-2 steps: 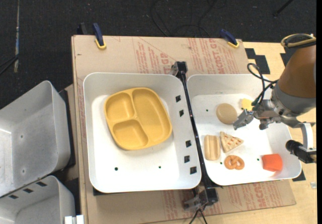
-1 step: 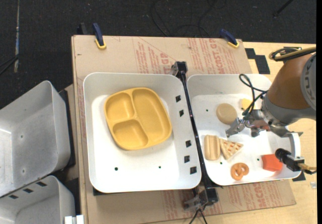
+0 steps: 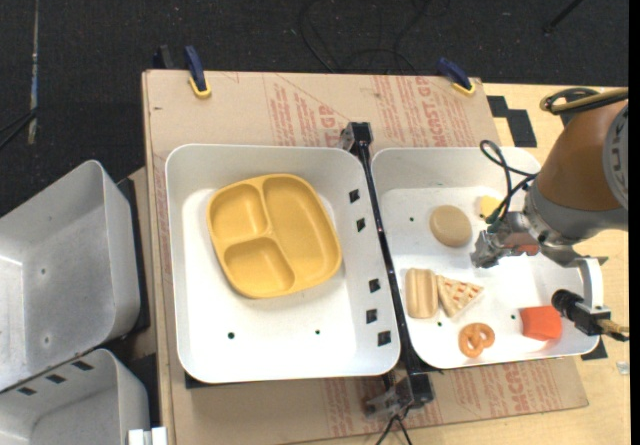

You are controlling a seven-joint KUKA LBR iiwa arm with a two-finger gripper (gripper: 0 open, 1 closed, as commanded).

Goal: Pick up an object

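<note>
Robot arm reaching into the right-hand bin of toy food; nothing lifted yet.

The right bin holds a round bun, hot dog, orange block and pretzel, all lying loose. The tool hovers beside the bun; whether it is spread or pressed together I cannot tell.

Grey arm reaching in from the right, orange band above wrist, gripper pointing down-left
</note>
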